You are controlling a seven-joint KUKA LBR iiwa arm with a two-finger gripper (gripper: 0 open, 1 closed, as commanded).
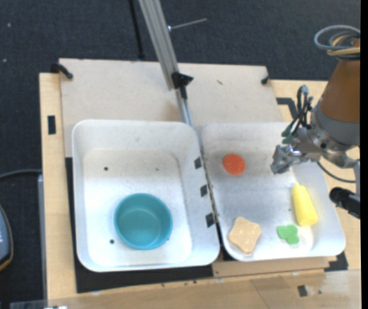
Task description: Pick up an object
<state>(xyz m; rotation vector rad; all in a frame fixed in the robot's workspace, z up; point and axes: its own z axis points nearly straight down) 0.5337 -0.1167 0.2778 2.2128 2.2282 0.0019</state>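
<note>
Above the right-hand bin [269, 137], the gripper [282, 160], holding nothing visible and its opening impossible to judge, hangs between an orange ball [234, 165] toward the bins' divider and an upright-lying yellow piece [303, 204] nearer the front.

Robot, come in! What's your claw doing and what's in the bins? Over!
Gripper above right bin, holding nothing seen. Nearest: orange ball, yellow block. Nothing between them; blue bowl in left bin.
</note>
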